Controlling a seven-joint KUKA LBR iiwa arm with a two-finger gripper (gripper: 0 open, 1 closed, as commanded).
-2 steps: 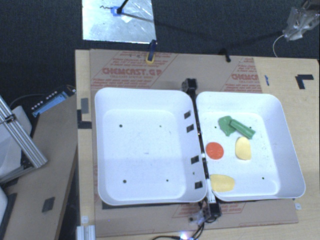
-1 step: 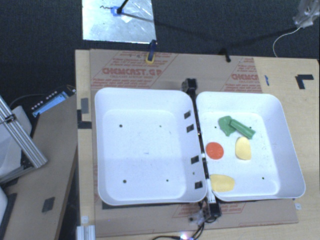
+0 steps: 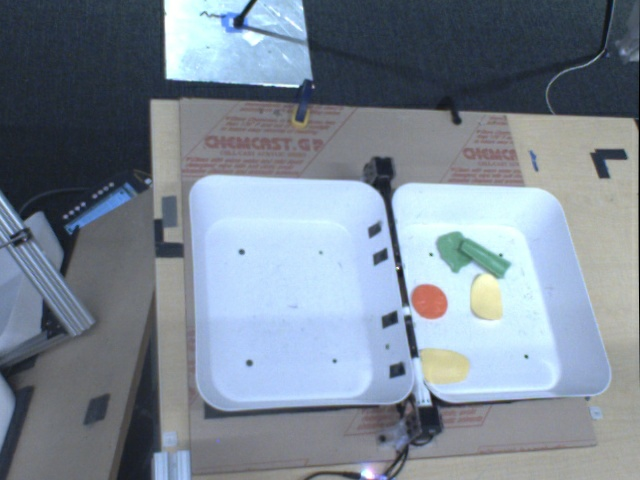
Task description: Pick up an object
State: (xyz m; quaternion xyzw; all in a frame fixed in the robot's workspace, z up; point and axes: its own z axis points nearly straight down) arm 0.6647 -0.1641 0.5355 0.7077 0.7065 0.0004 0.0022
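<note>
The right bin [image 3: 560,268] holds several small objects. A green angular piece [image 3: 471,252] lies near its middle. Below that sits a red disc [image 3: 430,301], and to the disc's right a pale yellow oval [image 3: 487,296]. A darker yellow oval [image 3: 444,366] rests by the bin's front left corner.
The left bin [image 3: 290,288] adjoins the right one along a black clipped seam [image 3: 400,288]. Both stand on a cardboard sheet [image 3: 400,138]. A metal plate [image 3: 238,26] lies beyond the bench, and an aluminium frame [image 3: 40,278] stands at the left.
</note>
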